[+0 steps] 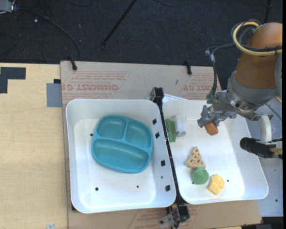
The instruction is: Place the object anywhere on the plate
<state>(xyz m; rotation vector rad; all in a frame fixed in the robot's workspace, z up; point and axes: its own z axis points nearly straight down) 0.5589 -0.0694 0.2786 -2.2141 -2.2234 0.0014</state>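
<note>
Gripper (211, 123) hangs over the right bin (250, 187), its fingers closed on a small orange object (211, 128), lifted above the bin floor. Teal divided plate (122, 143) lies in the left bin (81, 175), well apart.

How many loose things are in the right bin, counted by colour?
Green: 2, a long green piece by the divider and a green ball
Yellow: 2, a yellow wedge and a yellow corn piece
White: 1, a white cylinder
Orange: 1, an orange object at the gripper
Total: 6
</note>
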